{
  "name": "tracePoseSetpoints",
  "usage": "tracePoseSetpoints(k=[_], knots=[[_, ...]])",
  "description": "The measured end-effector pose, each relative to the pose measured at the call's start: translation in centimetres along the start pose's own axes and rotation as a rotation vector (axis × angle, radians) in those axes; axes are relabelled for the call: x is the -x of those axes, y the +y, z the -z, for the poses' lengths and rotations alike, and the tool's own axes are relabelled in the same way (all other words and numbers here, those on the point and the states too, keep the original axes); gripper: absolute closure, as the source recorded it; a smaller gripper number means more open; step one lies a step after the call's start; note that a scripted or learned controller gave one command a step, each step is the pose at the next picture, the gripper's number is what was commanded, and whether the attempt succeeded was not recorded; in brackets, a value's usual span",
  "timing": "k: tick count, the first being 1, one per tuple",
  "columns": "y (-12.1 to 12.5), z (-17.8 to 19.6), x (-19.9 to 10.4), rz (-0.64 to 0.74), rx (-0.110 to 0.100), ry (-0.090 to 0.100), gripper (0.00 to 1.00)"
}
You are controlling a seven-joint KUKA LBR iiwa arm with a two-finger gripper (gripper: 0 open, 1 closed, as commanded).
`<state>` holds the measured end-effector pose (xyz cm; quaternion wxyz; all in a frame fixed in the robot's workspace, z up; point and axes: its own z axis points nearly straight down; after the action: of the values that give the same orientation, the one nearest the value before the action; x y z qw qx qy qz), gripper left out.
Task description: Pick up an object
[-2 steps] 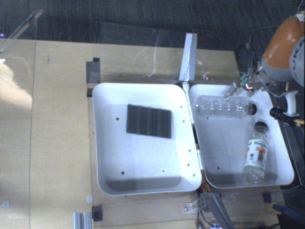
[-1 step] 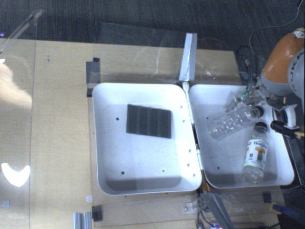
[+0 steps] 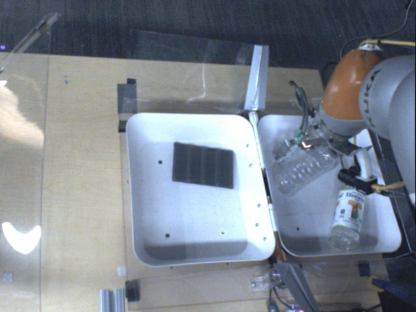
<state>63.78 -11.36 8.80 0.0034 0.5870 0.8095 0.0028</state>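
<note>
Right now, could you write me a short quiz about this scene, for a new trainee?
1. True or false: the dark pad lies in the left bin.
2. Which bin holds the bottle? A) left B) right
3. Fill in: the clear tray lies beside the ____.

Key: 1 true. 2 B, the right bin. 3 bottle; the pincer is over the tray's upper end.

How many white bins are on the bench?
2. The left shallow white bin holds a dark ridged rectangular pad; the right shallow white bin holds a small clear labelled bottle.
</note>
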Motion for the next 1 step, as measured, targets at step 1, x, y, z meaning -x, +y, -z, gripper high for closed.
tracePoseSetpoints(k=[1], knots=[[-0.01, 0.0, 0.02, 0.0, 0.0, 0.0, 0.0]])
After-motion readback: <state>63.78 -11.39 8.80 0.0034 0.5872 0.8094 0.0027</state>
